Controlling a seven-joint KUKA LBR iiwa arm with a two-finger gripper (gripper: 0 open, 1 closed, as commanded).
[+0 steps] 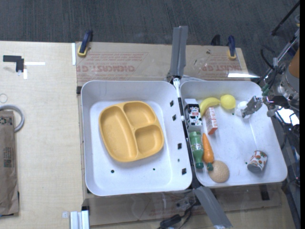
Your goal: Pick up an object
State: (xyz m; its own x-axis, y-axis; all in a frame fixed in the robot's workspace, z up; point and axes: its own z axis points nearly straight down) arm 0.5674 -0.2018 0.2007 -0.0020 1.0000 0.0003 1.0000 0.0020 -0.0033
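From my screen, the left shallow white bin holds only a yellow three-compartment plastic plate, while the right white bin has its goods crowded along the left wall: a small printed carton, green bottle, orange carrot, yellow banana, round yellow lemon and tan bread roll. The metal two-finger gripper hangs over the bin's upper right, nothing visibly between its fingers, though I cannot tell how wide they stand; I judge the lemon nearest, just to its left.
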